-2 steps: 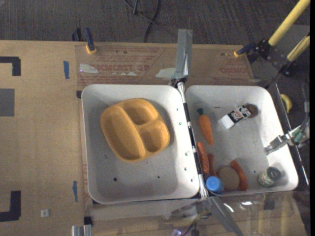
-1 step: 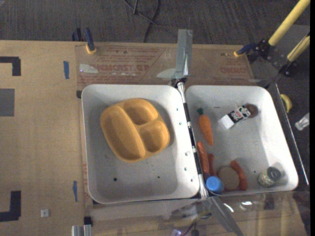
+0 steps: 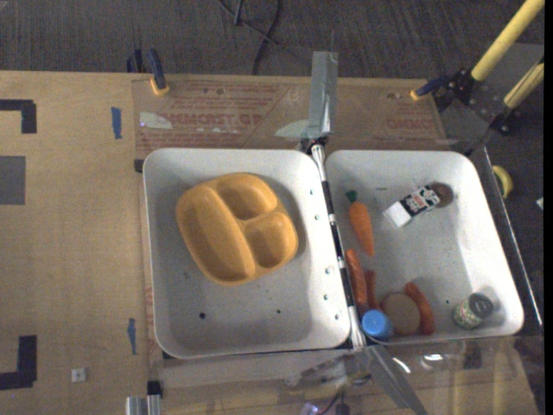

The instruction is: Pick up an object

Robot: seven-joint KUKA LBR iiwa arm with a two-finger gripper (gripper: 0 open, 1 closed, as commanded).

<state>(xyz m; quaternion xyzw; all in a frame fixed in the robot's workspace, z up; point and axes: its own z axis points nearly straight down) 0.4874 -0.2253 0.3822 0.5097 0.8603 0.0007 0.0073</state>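
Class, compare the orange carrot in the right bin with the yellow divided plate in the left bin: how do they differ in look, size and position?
The carrot is slim, tapered and orange with a green top; the yellow divided plate is broad, rounded and split into compartments. The carrot is far smaller than the plate. The carrot lies near its bin's left wall, while the plate sits near the middle of its bin. Both rest flat on white bin floors.

1. A divided plate (image 3: 238,239) lies in the left bin (image 3: 164,318).
2. In the right bin (image 3: 484,232), a carrot (image 3: 360,226) lies near the dividing wall, a small bottle (image 3: 420,202) to its right.
3. Sausages (image 3: 357,279), a disc (image 3: 401,313) and a cap (image 3: 376,324) crowd the near-left corner; a jar (image 3: 474,310) sits in the near-right corner.
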